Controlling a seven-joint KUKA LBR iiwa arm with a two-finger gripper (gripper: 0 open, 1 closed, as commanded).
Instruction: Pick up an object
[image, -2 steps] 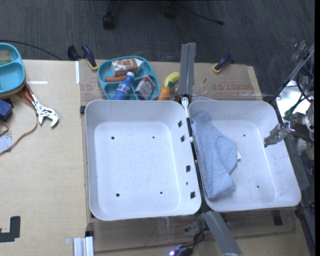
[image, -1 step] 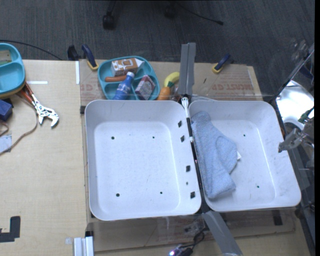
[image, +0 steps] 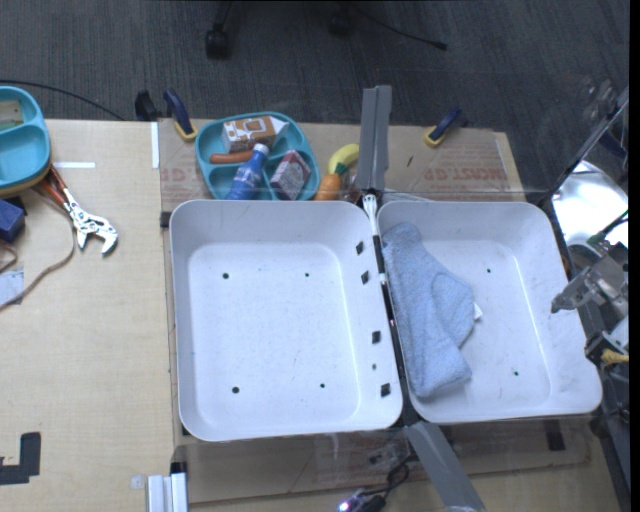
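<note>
1. Towel (image: 428, 305) is what we take as the thing to pick up: a blue-grey cloth lying crumpled along the left side of the right bin (image: 520, 385), close to the divider.
2. We see the hand (image: 590, 290) at the right rim of that bin, well apart from the towel; we cannot tell how it is set.
3. We judge the towel lies bunched rather than flat, which gives folds to pinch.
4. The left bin (image: 270, 340) sits beside it, white with small dark holes.
5. On the far side of the bench (image: 80, 380) stands a teal tray (image: 215, 165) of small items, with a wrench (image: 90, 228) to the left.
6. Beyond the pale wooden bench we see dark carpet (image: 300, 60).
</note>
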